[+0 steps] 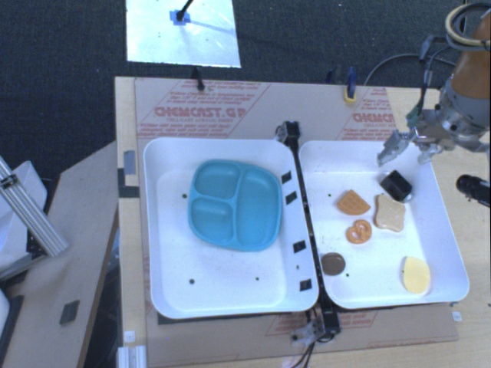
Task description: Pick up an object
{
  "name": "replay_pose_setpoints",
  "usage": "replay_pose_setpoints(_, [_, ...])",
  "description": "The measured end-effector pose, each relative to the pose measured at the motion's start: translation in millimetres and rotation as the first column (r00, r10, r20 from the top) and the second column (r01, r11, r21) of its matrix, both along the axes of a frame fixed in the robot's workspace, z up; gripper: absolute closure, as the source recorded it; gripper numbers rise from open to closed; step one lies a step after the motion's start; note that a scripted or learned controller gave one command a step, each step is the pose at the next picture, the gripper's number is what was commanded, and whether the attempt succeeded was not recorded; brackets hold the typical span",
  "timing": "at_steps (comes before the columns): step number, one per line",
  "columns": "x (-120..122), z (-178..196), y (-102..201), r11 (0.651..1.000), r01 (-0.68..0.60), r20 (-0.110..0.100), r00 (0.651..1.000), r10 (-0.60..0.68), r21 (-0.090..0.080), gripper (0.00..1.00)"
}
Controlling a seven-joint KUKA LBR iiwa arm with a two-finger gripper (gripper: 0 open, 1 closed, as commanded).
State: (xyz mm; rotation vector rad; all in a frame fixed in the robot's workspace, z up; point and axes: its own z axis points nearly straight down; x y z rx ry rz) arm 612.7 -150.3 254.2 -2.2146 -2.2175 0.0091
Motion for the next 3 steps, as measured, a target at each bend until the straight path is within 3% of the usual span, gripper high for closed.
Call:
replay_pose_setpoints(1, [2.1, 6.8, 0.3, 1.000, -0.002, 0.011, 1.000, 0.002, -0.002, 0.00])
replay_pose_setpoints(3, [-5.4, -86.9, 10.7, 1.000, -0.003, 0.008, 1.000, 0.003, -0.001, 0.00])
